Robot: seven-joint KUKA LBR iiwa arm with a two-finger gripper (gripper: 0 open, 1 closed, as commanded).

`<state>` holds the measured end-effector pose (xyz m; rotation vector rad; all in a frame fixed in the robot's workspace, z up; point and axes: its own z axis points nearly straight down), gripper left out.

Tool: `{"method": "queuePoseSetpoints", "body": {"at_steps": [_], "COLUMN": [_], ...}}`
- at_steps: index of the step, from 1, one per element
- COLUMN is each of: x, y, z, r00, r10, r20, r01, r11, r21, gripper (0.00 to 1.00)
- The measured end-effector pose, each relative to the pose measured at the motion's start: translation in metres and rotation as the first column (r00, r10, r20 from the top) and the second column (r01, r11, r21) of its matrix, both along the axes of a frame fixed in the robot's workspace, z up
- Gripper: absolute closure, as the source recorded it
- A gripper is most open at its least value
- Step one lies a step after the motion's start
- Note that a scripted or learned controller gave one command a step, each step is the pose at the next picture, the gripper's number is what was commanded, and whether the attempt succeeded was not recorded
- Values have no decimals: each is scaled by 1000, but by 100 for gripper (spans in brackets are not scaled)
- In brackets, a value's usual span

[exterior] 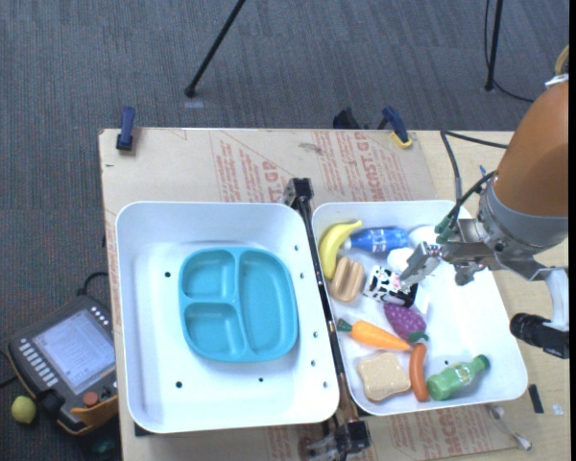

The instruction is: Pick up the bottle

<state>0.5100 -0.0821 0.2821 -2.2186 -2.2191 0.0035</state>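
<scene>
Two bottles lie in the right bin (499,301). A blue bottle (378,240) with a white label lies on its side near the back, just right of a banana. A green bottle (456,376) lies on its side at the front right corner. My gripper (413,275) hangs over the middle of the right bin, right above a black-and-white cow toy (381,283) and purple grapes (404,318). It sits a little right of and in front of the blue bottle, and well behind the green one. No bottle is in its grasp.
The right bin also holds a banana (332,243), a bun (347,279), a carrot (378,334), a slice of bread (383,376) and a sausage (419,371). A blue divided plate (238,303) lies in the left bin (144,257).
</scene>
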Motion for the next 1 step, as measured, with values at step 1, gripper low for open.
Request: {"method": "queuePoseSetpoints", "body": {"at_steps": [1], "x": [0], "y": [0], "z": [9], "r00": [1000], "r10": [-1], "r20": [-2], "r01": [1], "r11": [1000], "r21": [1], "gripper": [100]}}
